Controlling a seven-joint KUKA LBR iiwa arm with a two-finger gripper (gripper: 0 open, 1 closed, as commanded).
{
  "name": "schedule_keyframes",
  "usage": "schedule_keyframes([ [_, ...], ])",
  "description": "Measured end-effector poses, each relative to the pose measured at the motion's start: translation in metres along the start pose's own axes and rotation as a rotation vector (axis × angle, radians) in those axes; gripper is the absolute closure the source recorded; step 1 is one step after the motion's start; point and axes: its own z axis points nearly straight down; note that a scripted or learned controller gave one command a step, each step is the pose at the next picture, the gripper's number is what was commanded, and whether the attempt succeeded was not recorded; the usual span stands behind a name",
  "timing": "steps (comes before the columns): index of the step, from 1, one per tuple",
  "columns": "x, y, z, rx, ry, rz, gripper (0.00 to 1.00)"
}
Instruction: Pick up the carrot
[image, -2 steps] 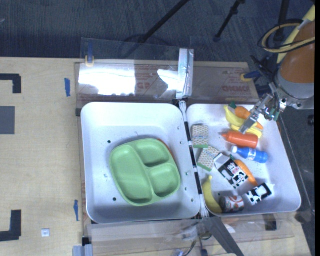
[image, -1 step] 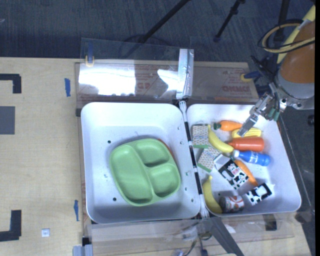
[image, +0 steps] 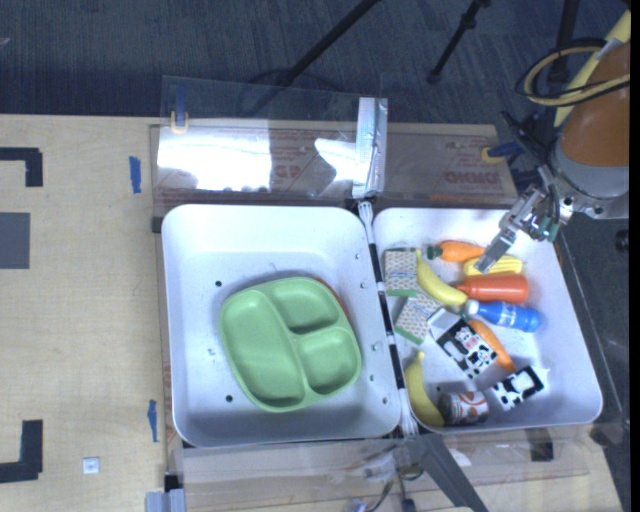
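Fingers (image: 488, 258) reach down just right of the carrot (image: 457, 251), spread unclear; approach step, next they must straddle it and close.

Overhead light is hitting hard: the clear panel (image: 270, 150) behind the bins is glaring white and blowing out detail. The left bin (image: 200, 250) is reading bright, nearly clipping along its far rim, while a soft shadow is sitting under the green tray (image: 290, 340). The floor (image: 300, 40) at the top is staying dim. The whole frame is looking soft and low-res, and small items in the right bin (image: 575, 350) are blurring together. The gripper (image: 495, 255) is slightly smeared.
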Motion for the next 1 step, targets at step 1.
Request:
schedule_keyframes([
  [1, 0.0001, -0.0047, 0.0141, 0.001, 0.004, -0.033, 0.00],
])
